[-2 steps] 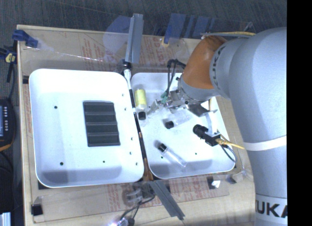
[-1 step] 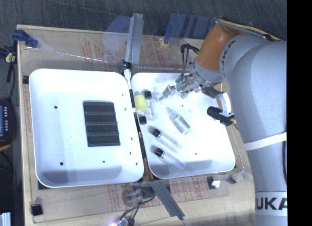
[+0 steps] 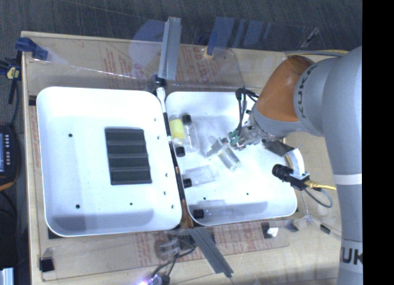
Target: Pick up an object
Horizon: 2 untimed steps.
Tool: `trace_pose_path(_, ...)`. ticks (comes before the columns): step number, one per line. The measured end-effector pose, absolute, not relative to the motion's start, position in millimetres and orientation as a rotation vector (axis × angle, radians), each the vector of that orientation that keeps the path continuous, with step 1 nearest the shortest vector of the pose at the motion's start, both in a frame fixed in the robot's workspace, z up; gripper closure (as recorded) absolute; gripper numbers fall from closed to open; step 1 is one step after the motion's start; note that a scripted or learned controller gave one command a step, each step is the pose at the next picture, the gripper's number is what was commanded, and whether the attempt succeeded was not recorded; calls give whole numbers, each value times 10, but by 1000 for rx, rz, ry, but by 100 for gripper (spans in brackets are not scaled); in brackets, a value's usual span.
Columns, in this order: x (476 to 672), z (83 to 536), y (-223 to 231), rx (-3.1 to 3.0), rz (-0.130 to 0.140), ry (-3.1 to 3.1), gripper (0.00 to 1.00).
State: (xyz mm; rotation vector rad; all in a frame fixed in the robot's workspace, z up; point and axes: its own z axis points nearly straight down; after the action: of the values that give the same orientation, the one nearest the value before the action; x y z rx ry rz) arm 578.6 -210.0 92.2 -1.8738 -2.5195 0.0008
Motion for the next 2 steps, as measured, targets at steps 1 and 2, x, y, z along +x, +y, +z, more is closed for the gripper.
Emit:
trace_pose_path(1, 6036, 964, -1404, -1793, 6, -2594, 0)
trace_pose_path(2, 6229, 927, -2111, -1788, 1, -2584, 0)
